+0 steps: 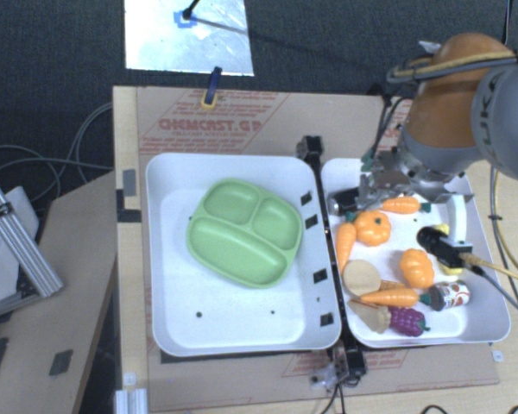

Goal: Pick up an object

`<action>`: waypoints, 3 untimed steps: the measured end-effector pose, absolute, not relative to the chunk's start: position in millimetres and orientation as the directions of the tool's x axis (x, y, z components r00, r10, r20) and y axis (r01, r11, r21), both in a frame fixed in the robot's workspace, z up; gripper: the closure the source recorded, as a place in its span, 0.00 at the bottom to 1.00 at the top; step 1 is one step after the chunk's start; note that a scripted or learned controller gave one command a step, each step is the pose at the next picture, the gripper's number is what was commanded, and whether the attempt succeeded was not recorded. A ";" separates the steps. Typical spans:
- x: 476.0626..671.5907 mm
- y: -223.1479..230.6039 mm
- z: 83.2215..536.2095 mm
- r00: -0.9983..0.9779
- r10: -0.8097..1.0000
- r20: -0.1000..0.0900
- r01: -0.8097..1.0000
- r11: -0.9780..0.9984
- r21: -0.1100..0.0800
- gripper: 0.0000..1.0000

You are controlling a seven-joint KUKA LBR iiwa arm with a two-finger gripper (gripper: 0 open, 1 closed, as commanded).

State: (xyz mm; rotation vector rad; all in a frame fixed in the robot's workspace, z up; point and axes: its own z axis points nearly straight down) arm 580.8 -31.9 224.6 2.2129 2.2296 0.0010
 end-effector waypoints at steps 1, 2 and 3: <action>578.3 -39.6 232.9 -0.001 1.000 0.000 1.000 0.001 0.002 1.00; 579.6 -39.6 214.5 0.000 1.000 0.000 1.000 0.000 -0.001 1.00; 586.7 -42.5 234.9 -0.003 1.000 0.000 1.000 0.003 0.003 1.00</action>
